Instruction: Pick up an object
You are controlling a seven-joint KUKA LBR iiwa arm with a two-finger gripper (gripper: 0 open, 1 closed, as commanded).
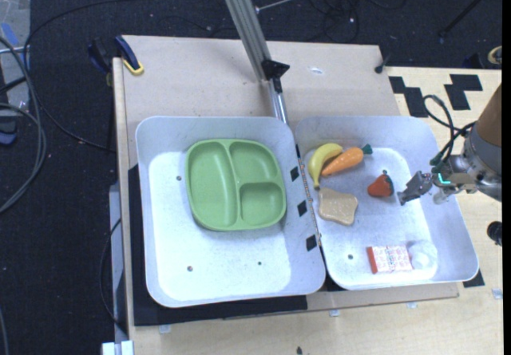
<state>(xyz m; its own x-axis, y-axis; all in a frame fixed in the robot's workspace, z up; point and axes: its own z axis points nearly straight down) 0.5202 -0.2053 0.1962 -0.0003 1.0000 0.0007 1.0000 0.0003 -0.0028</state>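
The small red strawberry-shaped toy (382, 185) lay in the right-hand shallow white bin (447, 210), just left of the dark two-finger gripper (414, 187), whose state I could not tell. It looked light, hard, smooth and likely slippery plastic; a pinch across its widest middle seemed safest. Near it lay a yellow plastic banana (321, 160), an orange toy carrot (345, 160) and a tan bread slice (338, 207). The red-and-white carton (389, 258) bore print too small to read.
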